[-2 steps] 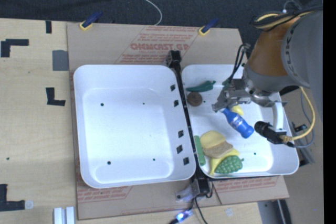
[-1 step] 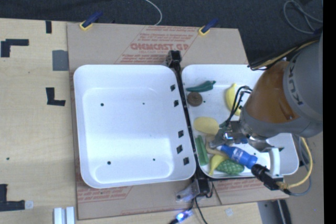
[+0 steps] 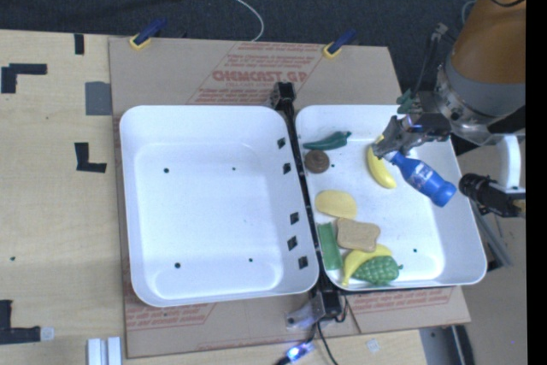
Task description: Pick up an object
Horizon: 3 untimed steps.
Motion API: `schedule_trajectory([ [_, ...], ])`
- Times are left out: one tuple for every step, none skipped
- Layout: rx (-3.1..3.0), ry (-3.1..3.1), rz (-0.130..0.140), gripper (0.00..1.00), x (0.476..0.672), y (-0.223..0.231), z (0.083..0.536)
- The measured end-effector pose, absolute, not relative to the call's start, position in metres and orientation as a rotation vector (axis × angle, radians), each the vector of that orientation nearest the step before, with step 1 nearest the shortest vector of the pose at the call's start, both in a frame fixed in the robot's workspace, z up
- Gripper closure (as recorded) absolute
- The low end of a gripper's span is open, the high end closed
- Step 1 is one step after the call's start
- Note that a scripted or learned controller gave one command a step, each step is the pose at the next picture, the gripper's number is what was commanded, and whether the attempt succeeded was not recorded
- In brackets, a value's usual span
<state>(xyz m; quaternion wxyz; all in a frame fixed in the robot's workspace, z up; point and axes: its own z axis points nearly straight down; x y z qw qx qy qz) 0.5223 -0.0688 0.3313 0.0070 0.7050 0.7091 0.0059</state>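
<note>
The right bin (image 3: pixel 461 265) holds several toy foods. A blue bottle (image 3: pixel 426 179) with a white label lies slanted at its upper right, its top end right under my gripper (image 3: pixel 395 141). A yellow banana (image 3: pixel 381 170) lies just left of the bottle, below the gripper. A green chili (image 3: pixel 327 139) and a brown round piece (image 3: pixel 317 161) sit near the divider. Lower down are a yellow lemon-shaped piece (image 3: pixel 336 203), a tan bread slice (image 3: pixel 357 233), a green stick (image 3: pixel 328 245) and a bumpy green fruit (image 3: pixel 374 271).
The left bin (image 3: pixel 137 209) lies beside the right one, both on a cardboard sheet (image 3: pixel 256 73). Black clips (image 3: pixel 295 218) run along the shared rim. A white cable (image 3: pixel 244 0) hangs at the back. The arm's grey and orange body (image 3: pixel 491 47) fills the upper right.
</note>
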Motion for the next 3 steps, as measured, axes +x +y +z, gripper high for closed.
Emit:
schedule_trajectory([
  [2.216,2.235,-0.005,1.0,0.482,0.01,0.299],
  [2.218,2.233,-0.009,1.0,0.482,0.083,0.234],
  [2.214,2.227,0.004,1.0,0.543,0.125,0.249],
])
